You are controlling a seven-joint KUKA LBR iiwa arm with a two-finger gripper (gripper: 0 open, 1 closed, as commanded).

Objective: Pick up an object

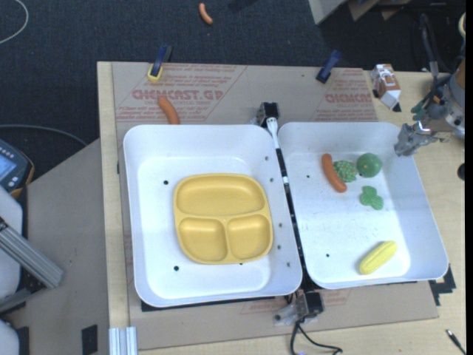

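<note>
Toy food lies loose in right bin [421,198]: carrot [333,173], green ball [369,165], corn [378,257]; fingers [405,143] at bin's far rim, grip state unreadable

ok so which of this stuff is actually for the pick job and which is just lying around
For the job:
tool, over the right bin's far rim
right bin
carrot
green ball
two broccoli pieces
yellow corn

Lying about:
left bin with the yellow divided plate
orange piece on the board
orange piece on the floor
small box
</note>
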